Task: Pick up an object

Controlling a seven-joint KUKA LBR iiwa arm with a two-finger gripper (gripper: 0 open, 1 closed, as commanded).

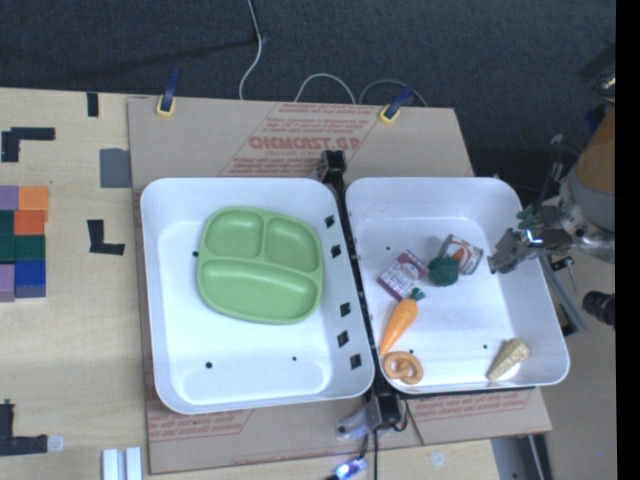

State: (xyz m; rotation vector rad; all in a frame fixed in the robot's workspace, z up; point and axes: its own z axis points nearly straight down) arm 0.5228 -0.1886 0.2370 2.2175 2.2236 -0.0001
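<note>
I'm hovering my gripper [512,250] at the right-hand bin's [455,190] right rim, whether spread or pressed together I cannot tell, because the likeliest pick, the dark green toy [443,269], sits just left of it, mid-right of frame.

A brown cardboard sheet [300,133] is lying under both bins, yellow and blue clips [166,102] are holding its far edge, and coloured blocks [24,243] are sitting at the left.
</note>
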